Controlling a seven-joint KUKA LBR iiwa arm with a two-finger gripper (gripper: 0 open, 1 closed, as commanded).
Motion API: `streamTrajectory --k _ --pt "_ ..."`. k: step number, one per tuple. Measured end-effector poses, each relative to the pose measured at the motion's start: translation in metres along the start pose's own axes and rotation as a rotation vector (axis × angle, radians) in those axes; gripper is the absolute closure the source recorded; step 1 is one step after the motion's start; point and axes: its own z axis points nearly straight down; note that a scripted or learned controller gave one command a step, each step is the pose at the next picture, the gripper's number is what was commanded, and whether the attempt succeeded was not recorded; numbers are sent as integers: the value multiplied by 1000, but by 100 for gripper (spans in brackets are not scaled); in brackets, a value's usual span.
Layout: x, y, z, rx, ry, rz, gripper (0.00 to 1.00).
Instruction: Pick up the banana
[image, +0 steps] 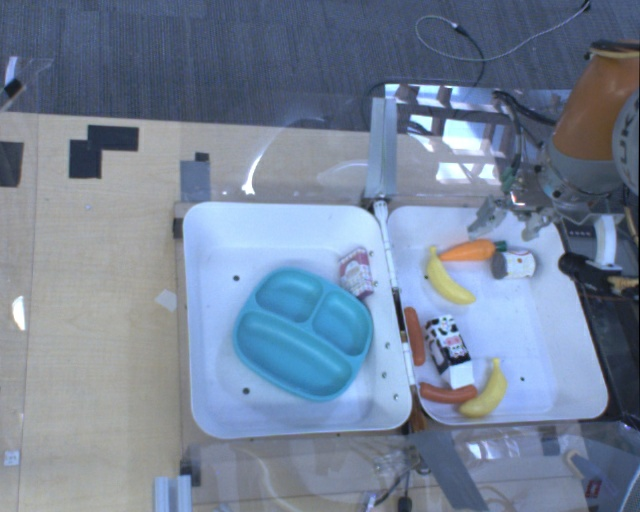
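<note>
Yellow banana flat near right bin's back; second banana at front edge.

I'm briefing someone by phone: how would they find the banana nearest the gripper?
Look in the right bin. Near its far edge, just below the gripper, a banana lies beside a carrot. It is yellow and curved where the carrot is orange and straight, and a second banana lies at the near edge.
</note>
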Motion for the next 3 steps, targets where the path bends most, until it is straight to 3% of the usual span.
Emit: streamTrajectory --k 1,2,3 --pt "-13 -49 89 -28 -6 -60 0" --pt "36 -17 98 -34 -7 -114 0" --pt "50 5 99 -20 -9 -182 0"
